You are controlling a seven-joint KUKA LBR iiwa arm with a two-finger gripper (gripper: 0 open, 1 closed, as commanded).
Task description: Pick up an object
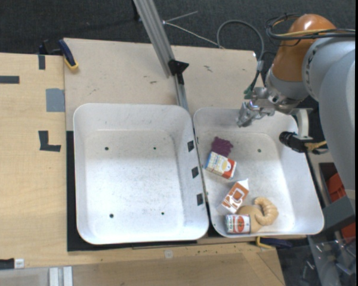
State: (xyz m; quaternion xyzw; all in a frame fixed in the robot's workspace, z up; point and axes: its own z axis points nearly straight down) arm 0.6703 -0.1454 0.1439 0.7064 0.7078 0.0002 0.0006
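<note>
Objects for picking: five, all in the right shallow white bin; one dark purple soft lump near the bin's middle, toward its left wall; one small white carton with orange and blue print just below it, close beside; one orange-and-white carton lower down, tilted; one tan ring-shaped doughnut-like piece near the bin's front edge; one small can with red label lying on its side at the front edge, touching the ring piece's left side; left shallow white bin beside it, walls touching along the shared edge; one two-finger gripper on the grey arm with orange band, over the right bin's back edge, well apart from all five objects, nothing between its tips; cannot tell if it is spread or pinched, too small and blurred.
</note>
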